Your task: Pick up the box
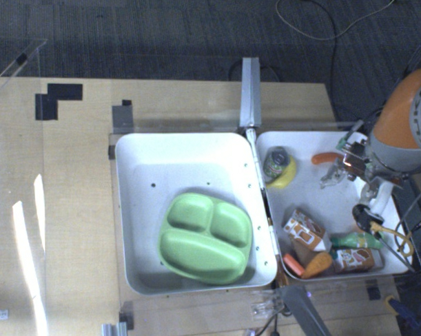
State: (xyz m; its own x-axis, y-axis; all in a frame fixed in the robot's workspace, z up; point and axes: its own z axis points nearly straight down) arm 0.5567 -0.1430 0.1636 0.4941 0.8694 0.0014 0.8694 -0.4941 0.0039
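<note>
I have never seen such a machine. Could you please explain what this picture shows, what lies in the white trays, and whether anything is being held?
One camera looks down at a slant on a bench with two white bins. The grey and orange shape at the right is a robot arm; its gripper hangs over the right bin, and I see nothing between its fingers. The left bin holds a green divided tray. The right bin holds a small brown box, which the arm should pick up, a can on something yellow, and a few packets and orange pieces.

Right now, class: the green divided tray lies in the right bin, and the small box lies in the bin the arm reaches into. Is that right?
Not quite. The camera view shows the green divided tray in the left bin, not the right. The small box does lie in the right bin, where the arm reaches in.
</note>
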